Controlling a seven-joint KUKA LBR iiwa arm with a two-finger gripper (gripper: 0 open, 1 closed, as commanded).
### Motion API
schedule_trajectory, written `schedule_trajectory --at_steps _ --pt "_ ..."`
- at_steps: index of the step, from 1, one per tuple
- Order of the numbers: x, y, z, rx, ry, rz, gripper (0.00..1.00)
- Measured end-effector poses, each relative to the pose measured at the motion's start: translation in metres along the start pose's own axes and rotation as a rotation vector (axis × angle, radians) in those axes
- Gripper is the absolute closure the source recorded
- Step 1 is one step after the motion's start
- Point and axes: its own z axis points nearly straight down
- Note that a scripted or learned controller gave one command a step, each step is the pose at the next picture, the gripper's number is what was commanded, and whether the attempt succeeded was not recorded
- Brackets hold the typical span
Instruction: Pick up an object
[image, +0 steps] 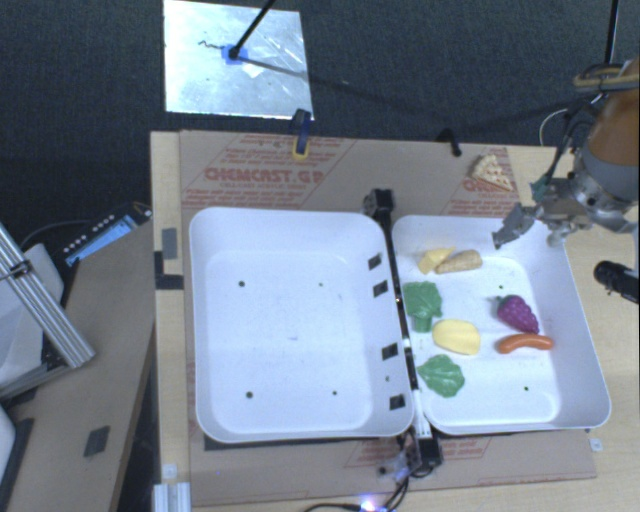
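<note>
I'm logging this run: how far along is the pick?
Nothing looks picked yet. The gripper hangs above the right bin's far edge with no item between its fingers. The purple grapes, orange carrot and the other toy foods all lie in that bin. The descent, grasp and lift remain.
</note>
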Motion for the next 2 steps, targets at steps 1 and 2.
schedule_trajectory --at_steps 1,2 --pt "-0.037 -0.091 0.121 0.017 0.003 0.008 0.00" --pt "-0.035 -0.083 0.103 -0.002 -0.001 0.000 1.00"
